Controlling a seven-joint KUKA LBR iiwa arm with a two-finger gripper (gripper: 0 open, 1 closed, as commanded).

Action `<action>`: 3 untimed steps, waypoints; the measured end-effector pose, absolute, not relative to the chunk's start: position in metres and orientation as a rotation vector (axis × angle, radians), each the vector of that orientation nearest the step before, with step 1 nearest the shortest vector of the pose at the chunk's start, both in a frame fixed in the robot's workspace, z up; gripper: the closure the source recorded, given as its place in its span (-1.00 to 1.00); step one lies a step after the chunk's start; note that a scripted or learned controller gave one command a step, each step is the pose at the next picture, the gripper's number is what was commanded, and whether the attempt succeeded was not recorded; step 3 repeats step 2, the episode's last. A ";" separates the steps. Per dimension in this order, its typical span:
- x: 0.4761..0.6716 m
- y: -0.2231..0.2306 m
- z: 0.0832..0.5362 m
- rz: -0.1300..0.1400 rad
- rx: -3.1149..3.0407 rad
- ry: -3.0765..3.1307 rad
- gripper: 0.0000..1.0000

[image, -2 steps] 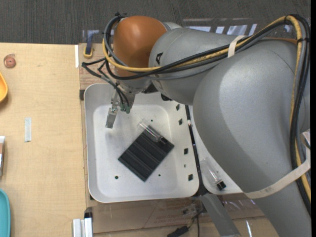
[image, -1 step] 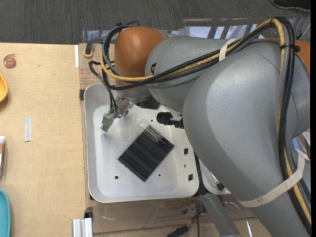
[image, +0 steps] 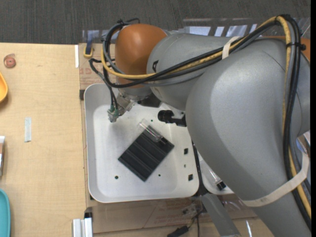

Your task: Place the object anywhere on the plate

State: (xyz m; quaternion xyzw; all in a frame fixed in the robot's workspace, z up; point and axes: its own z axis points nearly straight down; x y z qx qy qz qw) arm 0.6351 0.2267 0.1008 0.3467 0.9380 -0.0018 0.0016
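Well, the grey arm point(image: 232, 107) bulks over the three o'clock half of the scene, its orange band point(image: 138, 48) up near twelve o'clock. Under it lies a white bin point(image: 98, 181) on the wooden bench point(image: 44, 98). A dark ribbed plate point(image: 145, 154) rests tilted near the bin's middle, a small clear object point(image: 150, 131) touching its twelve o'clock edge. The gripper point(image: 114, 113) hangs at the bin's ten o'clock corner; how its fingers stand, I cannot tell.
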 end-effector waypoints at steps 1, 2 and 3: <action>0.537 0.210 0.091 -0.003 1.130 2.933 1.00; 0.516 0.211 0.190 -0.001 0.972 2.987 1.00; 0.516 0.211 0.190 -0.001 0.972 2.987 1.00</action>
